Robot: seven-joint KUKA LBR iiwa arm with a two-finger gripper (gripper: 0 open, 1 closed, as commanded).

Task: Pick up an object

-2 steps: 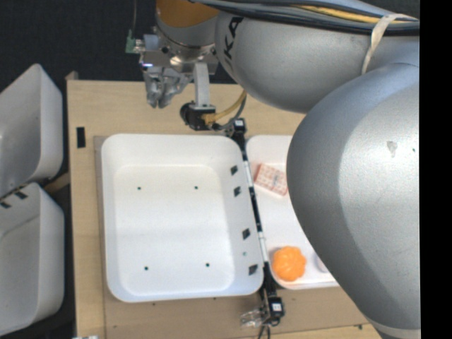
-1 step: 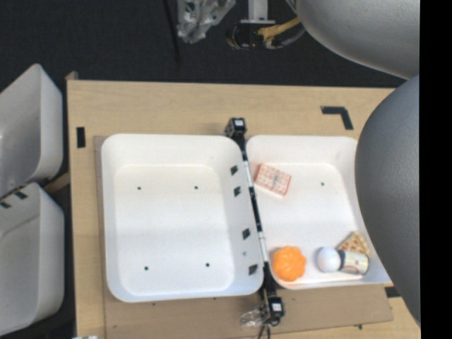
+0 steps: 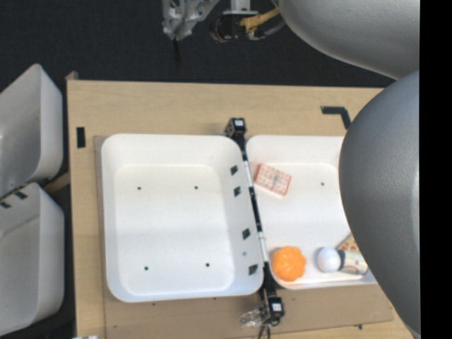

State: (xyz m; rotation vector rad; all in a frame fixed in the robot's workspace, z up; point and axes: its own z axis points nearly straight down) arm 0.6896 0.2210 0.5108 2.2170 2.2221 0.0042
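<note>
Right bin (image 3: 304, 150) holds four items; arm (image 3: 385, 189) overhangs it.
Orange ball (image 3: 289, 262) and white ball (image 3: 328, 259) sit near the bin's front edge, a patterned packet (image 3: 272, 179) toward its back-left, maybe a printed cup (image 3: 352, 255) half hidden under the arm. Pincer (image 3: 181, 14) beyond the surface's back edge; opening unclear.

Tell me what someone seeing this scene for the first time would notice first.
The big grey arm dominates the right side, looming over the right bin and hiding part of it. Next comes the bright orange ball in that bin's near corner, with a small white ball beside it and a red-patterned packet lying farther up near the divider. The gripper hangs at the top of the view, beyond the bench over the dark floor.
</note>
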